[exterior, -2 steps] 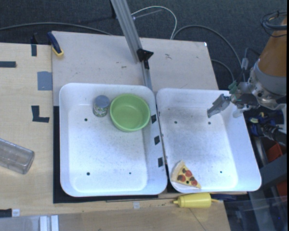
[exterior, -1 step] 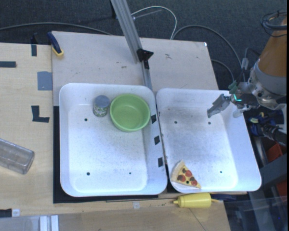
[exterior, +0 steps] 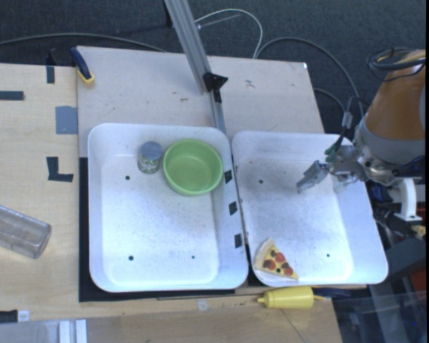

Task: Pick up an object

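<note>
— What sort of place?
— Robot lab. Plywood bench (exterior: 164, 84) on dark carpet, loose cables (exterior: 272, 45) trailing at the far side, tape marks (exterior: 57, 168) on the left, two white bins (exterior: 100, 263) side by side.
— Anything else?
— Metal pole (exterior: 189, 34) clamped at the far edge.

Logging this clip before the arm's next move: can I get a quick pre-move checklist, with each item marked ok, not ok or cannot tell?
1. Gripper in view over the right bin: ok.
2. Something held between the fingers: not ok, nothing shows there.
3. Fingers open enough to grasp: cannot tell.
4. Object within the right bin: ok, a pizza slice lies at its front left corner, apart from the gripper.
5. Other candidates: ok, a green bowl and a small can sit side by side at the back of the left bin.
6. Yellow bottle lies outside the bins on the front edge: not ok for an in-bin pick.
</note>
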### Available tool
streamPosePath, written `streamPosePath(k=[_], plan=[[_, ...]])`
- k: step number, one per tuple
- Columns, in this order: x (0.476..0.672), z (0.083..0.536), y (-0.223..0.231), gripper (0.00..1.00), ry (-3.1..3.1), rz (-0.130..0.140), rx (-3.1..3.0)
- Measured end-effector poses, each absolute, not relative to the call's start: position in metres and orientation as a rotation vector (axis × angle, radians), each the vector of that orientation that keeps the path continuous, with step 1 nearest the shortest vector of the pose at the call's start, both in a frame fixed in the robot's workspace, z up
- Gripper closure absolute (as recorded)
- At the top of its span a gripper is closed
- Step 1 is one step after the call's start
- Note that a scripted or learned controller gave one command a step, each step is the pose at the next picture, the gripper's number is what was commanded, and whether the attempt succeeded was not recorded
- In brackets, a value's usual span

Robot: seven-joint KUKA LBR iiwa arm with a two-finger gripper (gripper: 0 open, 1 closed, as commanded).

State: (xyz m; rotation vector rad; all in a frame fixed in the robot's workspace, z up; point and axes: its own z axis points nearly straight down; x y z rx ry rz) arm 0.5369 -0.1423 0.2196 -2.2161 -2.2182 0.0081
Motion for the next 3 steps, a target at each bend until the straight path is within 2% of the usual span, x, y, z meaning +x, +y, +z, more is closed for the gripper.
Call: streamPosePath(k=[2,3], plan=[[0.525,0.096,-0.142,0.0,-2.217,0.009,-2.216],[0.527,0.11,-0.141,1.0,-2.222,0.003,-2.215]])
